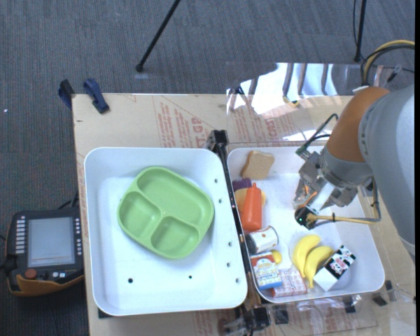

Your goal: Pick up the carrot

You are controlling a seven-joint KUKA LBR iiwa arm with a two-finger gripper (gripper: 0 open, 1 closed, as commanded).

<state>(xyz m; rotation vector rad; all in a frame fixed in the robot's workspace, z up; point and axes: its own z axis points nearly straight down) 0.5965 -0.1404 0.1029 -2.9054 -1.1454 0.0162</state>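
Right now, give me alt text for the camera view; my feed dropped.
The gripper hangs over the right bin, to the carrot's right in the view and apart from it. Bread, a can and bananas share that bin; the left bin holds a green plate.

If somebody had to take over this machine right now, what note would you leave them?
Gripper: above the middle of the right bin, apart from the carrot.
Carrot: lying in the right bin along its left wall, between the bread and the can.
Done: nothing yet; the carrot is not picked up.
Left: move the gripper over to the carrot, grasp it, lift it.
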